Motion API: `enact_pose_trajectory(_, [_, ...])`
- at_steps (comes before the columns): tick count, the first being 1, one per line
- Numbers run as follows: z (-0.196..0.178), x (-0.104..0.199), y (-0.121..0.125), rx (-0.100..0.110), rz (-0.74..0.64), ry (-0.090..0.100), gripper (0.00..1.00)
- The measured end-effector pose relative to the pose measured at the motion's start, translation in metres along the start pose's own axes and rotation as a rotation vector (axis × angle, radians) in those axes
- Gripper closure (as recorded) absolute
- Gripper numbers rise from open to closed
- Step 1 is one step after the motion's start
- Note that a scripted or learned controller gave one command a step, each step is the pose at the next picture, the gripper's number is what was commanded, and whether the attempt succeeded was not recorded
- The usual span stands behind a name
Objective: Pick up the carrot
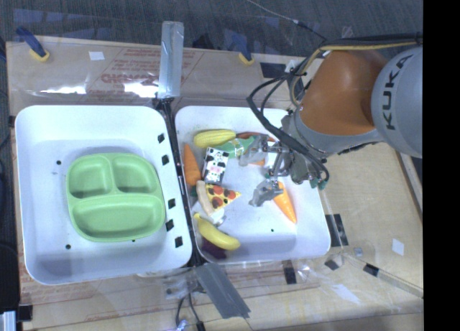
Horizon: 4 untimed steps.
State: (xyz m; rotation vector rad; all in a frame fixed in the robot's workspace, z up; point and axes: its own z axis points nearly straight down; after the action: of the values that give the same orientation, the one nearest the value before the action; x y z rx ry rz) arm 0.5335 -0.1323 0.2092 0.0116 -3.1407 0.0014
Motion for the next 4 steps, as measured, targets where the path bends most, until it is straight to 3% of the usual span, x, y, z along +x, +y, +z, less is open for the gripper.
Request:
enact_pose_trajectory(1, [0.064, 0.003, -0.072, -0.002, -0.206, 0.003, 0.00])
enact_pose_trajectory(2, [0.117, 0.014, -0.078, -0.001, -0.012, 0.000, 0.00])
enact_pose_trajectory(3, [0.105, 0.012, -0.076, 0.000, -0.021, -0.005, 1.00])
enact_pose_trajectory(4, [0.042, -0.045, -0.015, -0.002, 0.169, -0.005, 1.00])
